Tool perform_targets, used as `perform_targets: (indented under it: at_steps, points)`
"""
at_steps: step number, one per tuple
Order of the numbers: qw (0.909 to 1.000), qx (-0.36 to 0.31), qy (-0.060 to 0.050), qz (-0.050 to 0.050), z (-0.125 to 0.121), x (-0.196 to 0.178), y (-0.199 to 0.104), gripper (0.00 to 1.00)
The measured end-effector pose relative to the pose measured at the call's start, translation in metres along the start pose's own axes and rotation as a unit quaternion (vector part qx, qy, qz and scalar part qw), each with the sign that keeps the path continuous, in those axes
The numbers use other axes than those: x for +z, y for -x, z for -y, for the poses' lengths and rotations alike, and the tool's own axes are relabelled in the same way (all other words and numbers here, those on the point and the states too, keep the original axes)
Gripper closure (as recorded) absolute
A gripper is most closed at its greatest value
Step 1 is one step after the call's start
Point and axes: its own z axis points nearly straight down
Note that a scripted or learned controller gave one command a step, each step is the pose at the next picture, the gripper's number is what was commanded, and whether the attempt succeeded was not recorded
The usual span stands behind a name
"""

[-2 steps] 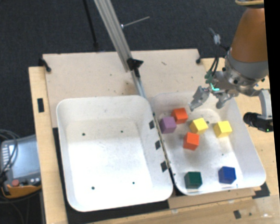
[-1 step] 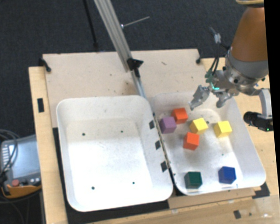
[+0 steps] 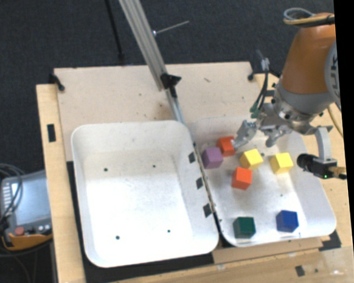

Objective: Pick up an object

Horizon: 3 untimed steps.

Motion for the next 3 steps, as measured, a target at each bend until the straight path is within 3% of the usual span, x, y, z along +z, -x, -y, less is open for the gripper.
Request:
perform_targets:
  at_steps: [2, 3]
  points:
    - [1.0, 0.0, 0.004, 0.002, -0.008, 0.116, 0.014, 0.0]
    - [1.0, 0.004, 0.006, 0.001, -0.009, 0.102, 0.015, 1.0]
